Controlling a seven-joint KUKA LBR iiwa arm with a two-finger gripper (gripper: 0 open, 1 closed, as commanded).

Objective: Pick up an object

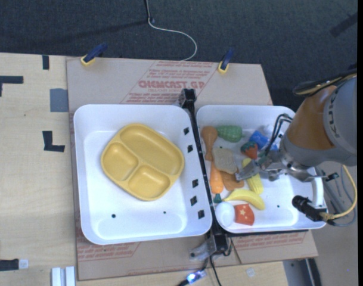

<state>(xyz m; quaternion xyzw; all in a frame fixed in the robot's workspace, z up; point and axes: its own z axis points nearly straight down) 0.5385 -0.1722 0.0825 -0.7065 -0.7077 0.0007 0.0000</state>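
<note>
The gripper [248,170] sits low in the right bin [285,219], at the middle of the toy food pile. Its fingers are dark and blurred against the clutter, so it cannot be told how far apart they stand or whether anything lies between them.

Objects nearest the gripper:
- A brown slice [225,159], touching or just left of the tips.
- A banana [248,198], just below.
- A yellow piece [254,185], just beside the tips.
- An orange carrot [217,180] along the bin's left wall.
- A red piece [244,214] near the front wall.
- A green item [230,132] and a blue item [257,140] toward the back.

Any of these may serve as the pick target; the brown slice and yellow piece appear the likeliest.

The left bin [92,219] holds a yellow divided tray [143,161].

Task status: the approach into the bin appears complete. No object is seen lifted clear of the pile. A confirmed grasp and the lift remain, as far as can be judged.

Readable writing: the cardboard sheet [163,82] under the bins carries red print, inverted in this view; it appears to read "CHEMCAST GP", with smaller lines illegible.
</note>
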